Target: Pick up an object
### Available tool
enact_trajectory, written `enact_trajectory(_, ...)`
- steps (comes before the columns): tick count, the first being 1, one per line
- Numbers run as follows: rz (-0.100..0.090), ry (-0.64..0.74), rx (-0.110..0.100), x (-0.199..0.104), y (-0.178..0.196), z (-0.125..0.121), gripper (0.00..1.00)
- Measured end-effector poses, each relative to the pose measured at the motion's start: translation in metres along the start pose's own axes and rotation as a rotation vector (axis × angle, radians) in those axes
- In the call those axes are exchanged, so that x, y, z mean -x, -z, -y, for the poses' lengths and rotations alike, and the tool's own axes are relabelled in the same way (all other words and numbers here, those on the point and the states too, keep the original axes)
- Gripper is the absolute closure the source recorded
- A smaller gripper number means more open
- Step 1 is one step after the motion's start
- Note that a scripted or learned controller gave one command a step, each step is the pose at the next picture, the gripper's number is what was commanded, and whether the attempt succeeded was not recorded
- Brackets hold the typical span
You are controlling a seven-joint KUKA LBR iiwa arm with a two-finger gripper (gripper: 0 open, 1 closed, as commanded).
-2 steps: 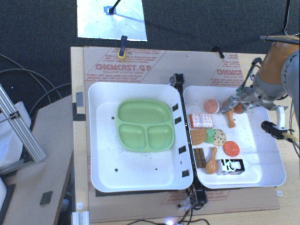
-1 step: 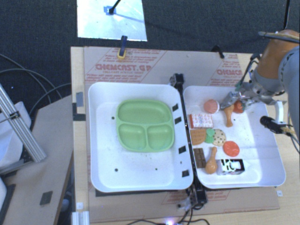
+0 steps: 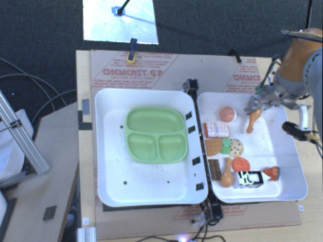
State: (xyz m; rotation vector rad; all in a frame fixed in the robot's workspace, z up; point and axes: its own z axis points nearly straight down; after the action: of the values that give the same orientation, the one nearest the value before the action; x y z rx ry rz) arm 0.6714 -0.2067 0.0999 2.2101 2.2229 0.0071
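Note:
My gripper (image 3: 256, 108) is over the far right part of the right bin (image 3: 288, 150). It is shut on the thick end of a tan toy drumstick (image 3: 252, 121), which slants down and to the left below the fingers. I cannot tell whether the drumstick's lower tip touches the bin floor. Left of it lies a pink ball (image 3: 227, 114). Nearer the front are a red-and-white box (image 3: 217, 130), a toast piece (image 3: 213, 146), a cookie (image 3: 233, 147), a chocolate bar (image 3: 214, 169), a second drumstick (image 3: 227, 174), a tomato slice (image 3: 241, 164) and a black-and-white carton (image 3: 250, 178).
The left bin (image 3: 108, 150) holds a green divided plate (image 3: 155, 135). A black clamp strip (image 3: 199, 145) runs between the two bins. A small orange-red toy (image 3: 272, 173) lies at the right bin's front right. A black cable end (image 3: 295, 130) hangs beside the arm.

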Motion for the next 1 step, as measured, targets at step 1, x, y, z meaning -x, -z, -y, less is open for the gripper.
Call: enact_trajectory(1, -0.004, 0.006, -0.007, -0.0920, -0.0158, 0.0016, 1.00)
